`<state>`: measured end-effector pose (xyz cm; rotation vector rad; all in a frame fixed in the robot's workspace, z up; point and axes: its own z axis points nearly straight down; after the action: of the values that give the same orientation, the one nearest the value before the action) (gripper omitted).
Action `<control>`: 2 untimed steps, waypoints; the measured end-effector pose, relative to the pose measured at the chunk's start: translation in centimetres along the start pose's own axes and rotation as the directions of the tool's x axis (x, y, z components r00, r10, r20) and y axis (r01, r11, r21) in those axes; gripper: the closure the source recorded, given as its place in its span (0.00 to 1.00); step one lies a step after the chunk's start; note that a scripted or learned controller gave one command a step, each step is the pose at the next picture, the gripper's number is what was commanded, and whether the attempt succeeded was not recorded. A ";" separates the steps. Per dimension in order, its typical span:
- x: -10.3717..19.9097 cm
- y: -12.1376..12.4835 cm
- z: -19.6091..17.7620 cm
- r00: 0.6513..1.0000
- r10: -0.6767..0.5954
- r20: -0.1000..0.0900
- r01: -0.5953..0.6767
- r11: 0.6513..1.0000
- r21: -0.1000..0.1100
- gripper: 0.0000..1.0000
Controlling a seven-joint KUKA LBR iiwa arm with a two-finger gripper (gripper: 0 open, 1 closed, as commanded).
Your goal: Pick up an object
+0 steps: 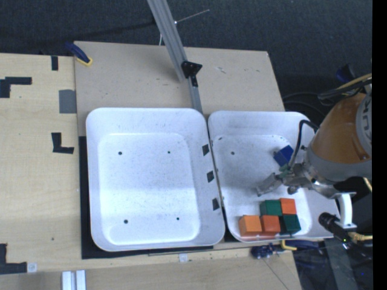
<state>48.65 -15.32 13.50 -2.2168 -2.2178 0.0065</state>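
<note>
One gripper (269, 186) hangs low inside the right bin (242, 125), its grey fingers pointing toward nine o'clock from the wrist; whether they are spread or closed I cannot tell, since they blur into a single pale shape against the white floor. Nothing shows between them. Behind it, at three o'clock, rises the arm (341, 141) with its broad orange band.

Just at one o'clock from the gripper lies a blue block (283, 155), near the wrist and possibly touching it, though the view is too soft to be sure. At five o'clock from the gripper sits a tight cluster of blocks along the bin's near edge: a dark green block (271, 207) beside a small orange block (288, 206), and below them an orange block (250, 224), a red-orange block (271, 223) and a second green block (291, 223), all apparently touching their neighbours.

Out at nine o'clock lies the left bin (97, 162), rim against rim with the right one. Both rest on a wooden bench (236, 77). At twelve o'clock a grey metal rail (169, 29) runs slantwise down to the seam between the bins, with a black clamp (191, 69) on it.
</note>
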 end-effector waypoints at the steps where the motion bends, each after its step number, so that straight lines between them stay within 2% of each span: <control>1: 0.1 0.1 -1.1 1.000 -0.002 -0.001 0.002 1.000 -0.003 1.00; 2: 0.6 0.8 -5.6 1.000 -0.002 0.002 0.002 1.000 -0.010 1.00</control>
<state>49.46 -14.73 19.13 -2.2207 -2.2258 -0.0023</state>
